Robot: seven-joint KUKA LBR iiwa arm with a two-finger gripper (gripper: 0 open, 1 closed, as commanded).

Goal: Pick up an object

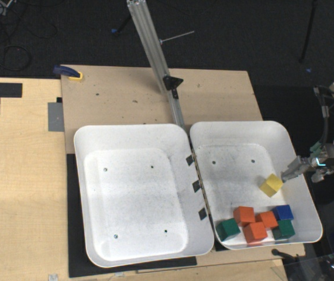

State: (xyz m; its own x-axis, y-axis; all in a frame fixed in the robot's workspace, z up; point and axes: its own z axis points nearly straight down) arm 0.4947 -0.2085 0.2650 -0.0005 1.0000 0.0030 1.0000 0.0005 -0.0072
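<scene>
gripper (288,174) coming in from the right, small yellow cube (271,185) sitting right by its fingertips in the right white plastic bin (237,134)

From my seat, both bins read as smooth white plastic with a soft sheen, the left bin (134,192) and the right bin (237,151) each dusted with fine dark speckling on the floor. The counter (20,157) looks like pale matt wood with faint grain. The slanted rail (152,45) at the far side looks like ribbed bare metal, dully shiny. The yellow block (271,185) and the orange blocks (254,222) look matt and smooth-faced.
</scene>
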